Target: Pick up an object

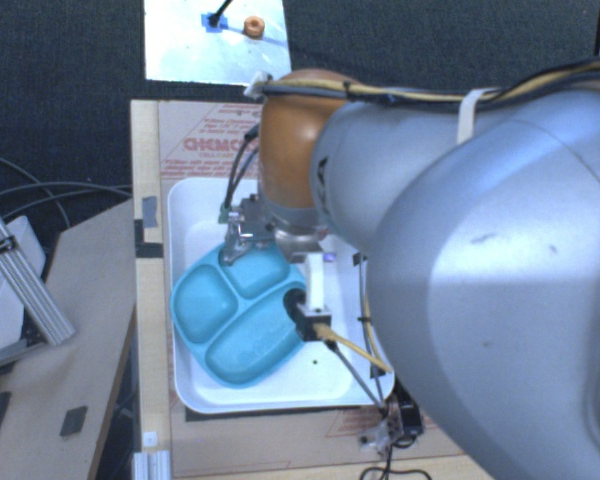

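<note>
You see the grey arm (480,268) reaching in from the right, its orange band (290,148) above the wrist. The pincer (238,236) points down at the far edge of a blue three-part tray (220,313). You cannot tell how far the pincer is open, nor whether it has hold of the tray or only touches it. The tray lies flat in the white bin (195,218), taking up most of the floor that shows, with its largest compartment nearest you. The bin rests on a cardboard sheet (195,138) with red lettering, on the worktop (90,288). Beyond it a white sheet (195,38) bears a small orange ring (253,26).
</note>
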`<state>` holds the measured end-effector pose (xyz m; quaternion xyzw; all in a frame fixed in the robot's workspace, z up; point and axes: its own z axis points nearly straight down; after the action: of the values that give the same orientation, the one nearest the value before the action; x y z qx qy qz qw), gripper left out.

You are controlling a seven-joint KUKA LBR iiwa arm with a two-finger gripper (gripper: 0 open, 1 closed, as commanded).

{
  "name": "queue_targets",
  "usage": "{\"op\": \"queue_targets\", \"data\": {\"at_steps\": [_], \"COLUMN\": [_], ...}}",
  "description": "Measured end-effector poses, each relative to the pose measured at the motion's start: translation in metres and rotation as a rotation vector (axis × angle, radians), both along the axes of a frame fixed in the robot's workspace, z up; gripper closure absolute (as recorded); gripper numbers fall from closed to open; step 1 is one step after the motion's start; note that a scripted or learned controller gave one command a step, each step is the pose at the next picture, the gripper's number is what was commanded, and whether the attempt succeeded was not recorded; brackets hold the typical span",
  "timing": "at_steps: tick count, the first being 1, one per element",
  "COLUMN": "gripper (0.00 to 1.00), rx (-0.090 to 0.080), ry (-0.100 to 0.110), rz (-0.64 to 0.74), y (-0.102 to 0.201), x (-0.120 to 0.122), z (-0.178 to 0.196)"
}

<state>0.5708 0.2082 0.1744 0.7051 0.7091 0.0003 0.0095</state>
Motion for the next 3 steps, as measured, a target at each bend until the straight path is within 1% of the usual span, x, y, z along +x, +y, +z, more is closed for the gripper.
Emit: {"op": "queue_targets", "data": {"at_steps": [1,2,3], "gripper": [1.0,1.0,1.0], "rx": [0.011,0.01,0.019], "ry": [0.011,0.011,-0.007], "rz": [0.002,-0.011,0.002], "y": [0.005,-0.056,-0.01], "x": [-0.004,0.035,0.086], "z": [0.006,-0.013,0.33]}}
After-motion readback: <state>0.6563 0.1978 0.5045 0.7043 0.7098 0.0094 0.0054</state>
